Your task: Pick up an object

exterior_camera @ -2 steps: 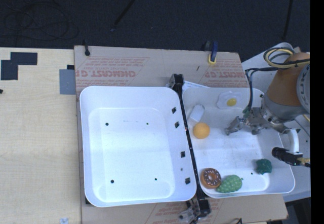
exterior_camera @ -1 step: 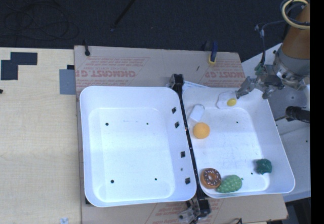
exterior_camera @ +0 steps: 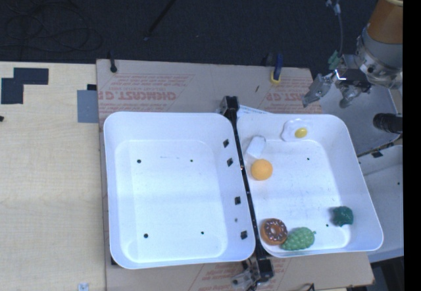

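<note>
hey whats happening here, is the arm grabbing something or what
Nothing is grabbed yet. The grey arm's claw hangs open above the bench, past the far right corner of the right white bin, with nothing between its fingers. The toys lie loose in that bin: a fried egg, a small white cup, an orange ball, a chocolate donut, a green grape bunch and a dark green piece.

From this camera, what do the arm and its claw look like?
The arm is a thick round body with an orange band under a pale ring, then grey metal at the wrist. The claw below it is small, grey and metallic, with thin fingers. A thin dark cable loops beside the wrist.
</note>
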Motion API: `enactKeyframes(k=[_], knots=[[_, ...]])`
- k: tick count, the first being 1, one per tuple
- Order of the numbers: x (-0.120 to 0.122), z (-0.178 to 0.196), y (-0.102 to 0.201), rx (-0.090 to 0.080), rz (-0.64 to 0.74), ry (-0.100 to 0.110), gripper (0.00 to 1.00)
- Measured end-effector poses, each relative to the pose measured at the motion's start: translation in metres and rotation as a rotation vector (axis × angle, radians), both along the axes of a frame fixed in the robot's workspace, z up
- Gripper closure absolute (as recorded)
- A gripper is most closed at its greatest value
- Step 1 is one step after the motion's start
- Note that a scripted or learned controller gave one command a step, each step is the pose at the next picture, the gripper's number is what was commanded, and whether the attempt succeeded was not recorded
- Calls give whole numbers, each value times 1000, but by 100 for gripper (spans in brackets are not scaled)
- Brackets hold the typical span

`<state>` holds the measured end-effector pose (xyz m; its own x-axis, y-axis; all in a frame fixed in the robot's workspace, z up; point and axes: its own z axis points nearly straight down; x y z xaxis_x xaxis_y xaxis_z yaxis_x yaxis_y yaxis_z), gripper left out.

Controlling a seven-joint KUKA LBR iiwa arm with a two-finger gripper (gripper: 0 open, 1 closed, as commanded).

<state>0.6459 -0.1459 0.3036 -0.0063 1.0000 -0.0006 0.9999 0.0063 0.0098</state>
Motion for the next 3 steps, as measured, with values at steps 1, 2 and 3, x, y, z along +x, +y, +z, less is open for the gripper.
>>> enactKeyframes(k=[1,2,3], knots=[[-5,-155,-71,1,-10,20,0],[-8,-72,-69,-1,-7,6,0],[0,-6,-2,1,0,4,0]])
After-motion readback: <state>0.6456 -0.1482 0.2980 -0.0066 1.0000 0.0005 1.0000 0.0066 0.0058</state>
